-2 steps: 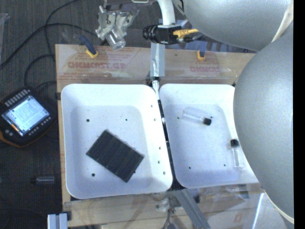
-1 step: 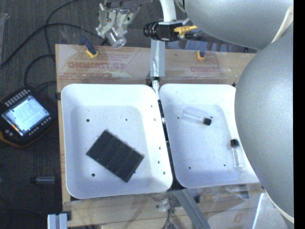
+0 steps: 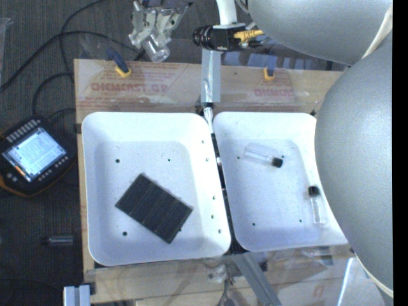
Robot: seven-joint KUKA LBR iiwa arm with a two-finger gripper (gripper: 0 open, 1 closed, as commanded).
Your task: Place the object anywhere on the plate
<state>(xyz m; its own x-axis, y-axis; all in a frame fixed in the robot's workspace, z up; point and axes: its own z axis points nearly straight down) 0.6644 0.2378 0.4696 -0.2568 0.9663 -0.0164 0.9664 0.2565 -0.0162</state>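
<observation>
A dark ribbed square plate (image 3: pixel 153 208) lies flat and turned at an angle in the left bin (image 3: pixel 102 132), towards its front. My gripper (image 3: pixel 153 36) hangs high beyond the left bin's far edge, over the cardboard. It is shut on a clear vial (image 3: pixel 157 48) whose end sticks out below the fingertips. Two more clear vials with black caps lie in the right bin (image 3: pixel 299 123). One vial (image 3: pixel 263 155) is near the middle, the other vial (image 3: pixel 316 206) is by the right wall.
My grey arm (image 3: pixel 363 139) covers the view's right side and the right bin's right rim. A teach pendant (image 3: pixel 33 155) lies on the floor to the left, with cables. Orange clamps (image 3: pixel 118 65) hold the cardboard at the back.
</observation>
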